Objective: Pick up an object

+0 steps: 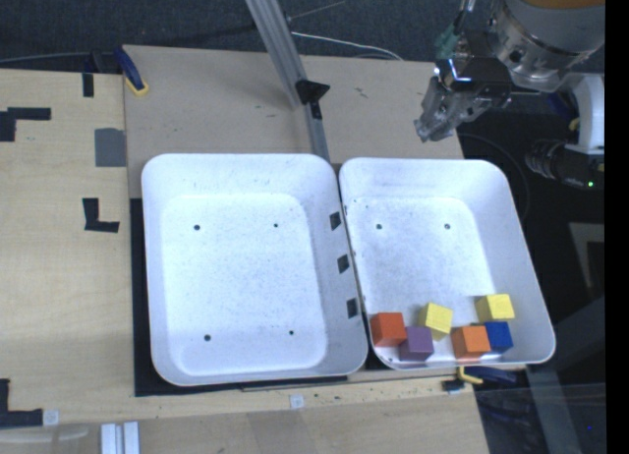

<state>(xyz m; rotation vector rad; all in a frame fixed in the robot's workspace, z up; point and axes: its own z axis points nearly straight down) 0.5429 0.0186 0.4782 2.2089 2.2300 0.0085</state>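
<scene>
the gripper (432, 128) hangs above the bench, just beyond the far rim of the right bin (511, 206), with the arm (545, 10) rising from it toward the upper right. whether it is spread or pressed together cannot be told from this slant, and nothing shows in its grasp. the blocks all lie well away from it, down at the near end of the right bin: an orange block (388, 327) lies nearest the divide between the bins, a purple block (419, 342) just beside it, a yellow block (438, 317) close behind those, then a second orange block (471, 340) touching a blue block (498, 335), and another yellow block (495, 307) just behind the blue one. left of the gripper a slanted metal bar (280, 39) crosses the bench toward the bins' seam. the left bin (157, 246) sits farther left and nearer the camera.
</scene>
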